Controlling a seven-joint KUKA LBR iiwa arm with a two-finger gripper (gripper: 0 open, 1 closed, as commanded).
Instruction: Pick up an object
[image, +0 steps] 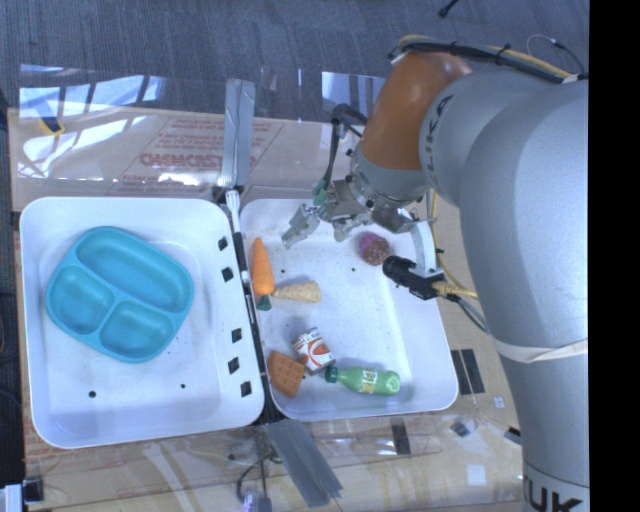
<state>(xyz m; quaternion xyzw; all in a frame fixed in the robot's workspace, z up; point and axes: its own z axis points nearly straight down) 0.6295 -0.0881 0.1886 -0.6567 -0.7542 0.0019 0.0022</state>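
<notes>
The right bin (425, 345) holds several small objects. An orange carrot (261, 268) lies by its left wall, with a pale cone-shaped piece (297, 292) just right of it. Toward the front sit a small red and white can (315, 350), a brown waffle-like piece (285, 373) and a green bottle (365, 379) on its side. A purple round object (374, 247) rests near the back right. My gripper (321, 228) hangs over the bin's back edge, above and right of the carrot, open with nothing between its fingers (297, 226).
The left bin (60, 400) carries a blue divided plate (120, 293). A row of black clips (238, 300) runs along the wall between the bins. The arm's grey body (520, 200) covers the right side of the bench.
</notes>
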